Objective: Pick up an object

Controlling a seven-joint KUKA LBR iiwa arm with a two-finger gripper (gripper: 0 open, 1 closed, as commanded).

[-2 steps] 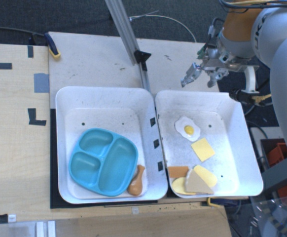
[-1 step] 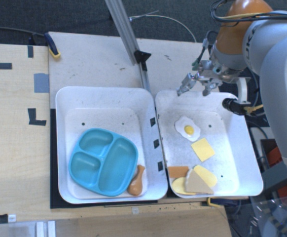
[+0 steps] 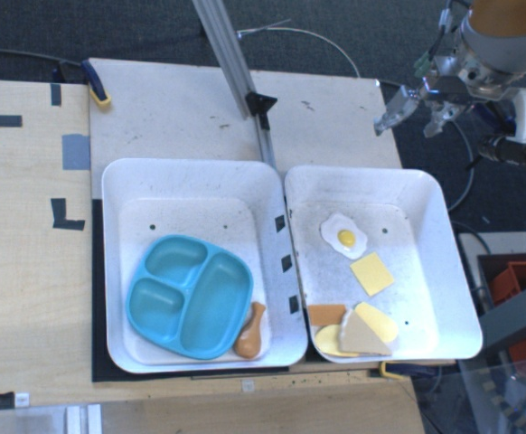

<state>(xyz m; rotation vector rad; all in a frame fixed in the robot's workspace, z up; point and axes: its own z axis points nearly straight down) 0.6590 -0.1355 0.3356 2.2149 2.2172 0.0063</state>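
My gripper (image 3: 417,114) hangs at the upper right, above the bench beyond the far edge of the right bin (image 3: 426,188). Its two fingers are spread apart with nothing between them. In the right bin lie a fried egg (image 3: 344,237), a yellow cheese square (image 3: 371,273), an orange-brown block (image 3: 326,315) and a pale wedge with yellow pieces (image 3: 362,331) at the near edge. The left bin (image 3: 118,188) holds a blue divided plate (image 3: 191,295) and a brown drumstick (image 3: 251,333) by its near right corner.
A slanted metal pole (image 3: 222,39) runs from the top down to the seam between the bins. Cables (image 3: 290,33) lie on the dark floor behind the bench. A wooden table surface (image 3: 19,242) with tape marks lies to the left.
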